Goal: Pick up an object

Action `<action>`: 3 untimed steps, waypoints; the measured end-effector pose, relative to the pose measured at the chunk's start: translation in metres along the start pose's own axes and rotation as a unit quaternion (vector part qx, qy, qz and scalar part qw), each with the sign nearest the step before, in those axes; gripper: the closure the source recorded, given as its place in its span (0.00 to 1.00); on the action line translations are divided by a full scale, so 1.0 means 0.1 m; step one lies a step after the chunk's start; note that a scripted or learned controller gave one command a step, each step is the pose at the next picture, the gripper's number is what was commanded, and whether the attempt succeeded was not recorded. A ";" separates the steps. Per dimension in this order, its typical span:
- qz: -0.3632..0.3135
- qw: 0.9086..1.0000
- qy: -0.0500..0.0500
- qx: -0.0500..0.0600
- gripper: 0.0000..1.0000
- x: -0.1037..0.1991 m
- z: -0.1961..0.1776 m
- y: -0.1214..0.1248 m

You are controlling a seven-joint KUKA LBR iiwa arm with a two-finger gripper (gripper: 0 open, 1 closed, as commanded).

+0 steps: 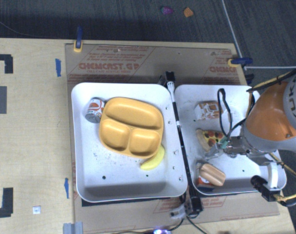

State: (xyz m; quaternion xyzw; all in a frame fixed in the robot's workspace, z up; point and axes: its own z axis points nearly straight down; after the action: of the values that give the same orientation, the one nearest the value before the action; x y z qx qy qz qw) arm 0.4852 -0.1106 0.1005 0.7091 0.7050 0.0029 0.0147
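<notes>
In the right bin (pixel 235 96), my gripper (pixel 220 148) hangs low near the middle, under the orange-banded wrist (pixel 270 116). It sits just right of a pizza-slice toy (pixel 209 138) and just above a tan hot-dog bun toy (pixel 212 174) at the bin's front left. I cannot make out whether it touches either. A small brown-and-white packet (pixel 209 110) lies further back. The left bin (pixel 89 179) holds a large yellow compartment tray (pixel 131 126), a tipped can (pixel 94 109) at its back left and a banana (pixel 154 160) at its front right.
Black cables (pixel 225 112) loop from the wrist over the right bin's back half. A black clip (pixel 169 80) sits where the two bins meet at the back. Both bins rest on a cardboard sheet (pixel 138 57) clamped at its rear corners.
</notes>
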 end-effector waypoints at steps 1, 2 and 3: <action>-0.001 1.000 0.005 0.007 0.00 0.09 0.11 -0.03; 0.001 1.000 0.000 0.000 1.00 0.05 0.00 -0.01; 0.001 1.000 0.000 0.001 0.00 0.05 0.00 -0.01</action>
State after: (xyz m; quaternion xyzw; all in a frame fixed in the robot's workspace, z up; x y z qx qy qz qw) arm 0.4846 -0.1055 0.1006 0.7095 0.7046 0.0024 0.0145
